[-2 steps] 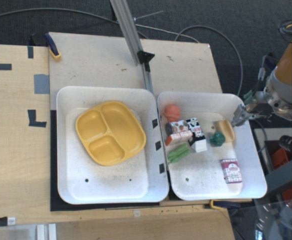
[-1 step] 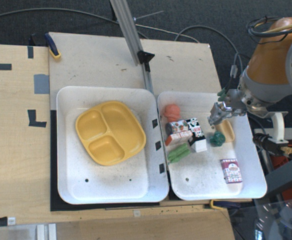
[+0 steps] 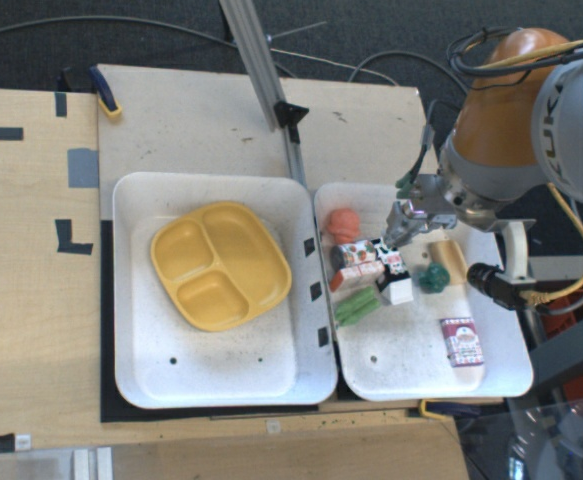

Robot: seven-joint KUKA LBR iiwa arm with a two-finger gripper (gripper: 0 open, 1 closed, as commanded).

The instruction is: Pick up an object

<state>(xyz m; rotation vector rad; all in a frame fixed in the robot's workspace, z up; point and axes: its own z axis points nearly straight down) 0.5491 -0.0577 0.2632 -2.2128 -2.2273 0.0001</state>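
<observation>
Two bins side by side on tabletop (image 3: 201,118). Left bin (image 3: 136,358): divided plate (image 3: 221,265) centred, toward far edge. Right bin (image 3: 501,368): ball (image 3: 343,223) at far-left corner, carton (image 3: 359,258) just in front of it, long pod (image 3: 357,306) nearer still. Small packet (image 3: 461,341) by the near-right corner. Gripper (image 3: 403,230) over the far middle.

You've got the gripper (image 3: 403,230) low over the right bin (image 3: 501,373), just above the small carton (image 3: 359,257). Orange ball (image 3: 343,224), green piece (image 3: 357,306), teal knob (image 3: 434,278), red packet (image 3: 461,341) lie nearby. Left bin (image 3: 141,368) holds the yellow tray (image 3: 221,264).
</observation>
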